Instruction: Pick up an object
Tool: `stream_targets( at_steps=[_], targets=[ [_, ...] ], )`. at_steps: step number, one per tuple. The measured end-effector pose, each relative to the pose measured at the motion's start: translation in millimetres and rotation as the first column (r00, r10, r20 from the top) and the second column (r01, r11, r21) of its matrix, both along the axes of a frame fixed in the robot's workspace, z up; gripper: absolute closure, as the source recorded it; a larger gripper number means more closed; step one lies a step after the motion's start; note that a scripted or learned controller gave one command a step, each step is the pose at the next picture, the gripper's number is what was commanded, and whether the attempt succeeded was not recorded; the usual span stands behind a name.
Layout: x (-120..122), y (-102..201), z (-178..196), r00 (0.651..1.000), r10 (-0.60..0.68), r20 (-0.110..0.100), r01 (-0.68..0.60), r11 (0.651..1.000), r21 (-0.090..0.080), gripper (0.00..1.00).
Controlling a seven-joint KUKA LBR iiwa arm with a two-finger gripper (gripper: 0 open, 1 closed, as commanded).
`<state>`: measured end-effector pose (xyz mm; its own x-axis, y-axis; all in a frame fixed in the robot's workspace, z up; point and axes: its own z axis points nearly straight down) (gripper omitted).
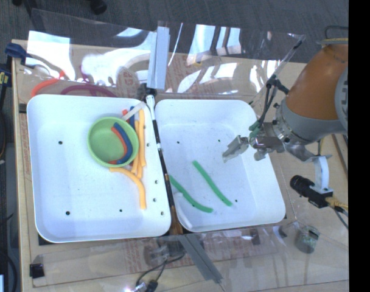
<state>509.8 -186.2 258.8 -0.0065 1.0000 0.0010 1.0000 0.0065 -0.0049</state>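
Over the right bin: you are looking at the gripper (235, 149) hanging above the white floor of the right bin (267, 190), toward its right half, with the grey arm (313, 96) reaching in from the right.
Gripper state: its fingers are standing a little apart, as far as this slanted view lets you judge, and nothing is sitting between them.
Nearest objects: two green strips are lying flat on that bin's floor; the longer strip (212, 183) is running diagonally just below the gripper, and the second strip (189, 198) is lying near the bin's left wall.
Left bin: the left bin (57, 212) is holding a green bowl (109, 142) with coloured pieces inside it, and orange strips (138, 175) are trailing out beside and below the bowl.
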Motion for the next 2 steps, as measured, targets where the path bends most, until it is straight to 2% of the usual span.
stream_targets(
  at_steps=[1, 2],
  targets=[
    [0.9, 30.7, -150.1, 0.983, -0.182, -0.002, 0.182, 0.983, -0.001, 0.0],
    [0.8, 30.2, -140.4, 0.984, -0.176, -0.004, 0.176, 0.984, -0.003, 1.0]
  ],
)
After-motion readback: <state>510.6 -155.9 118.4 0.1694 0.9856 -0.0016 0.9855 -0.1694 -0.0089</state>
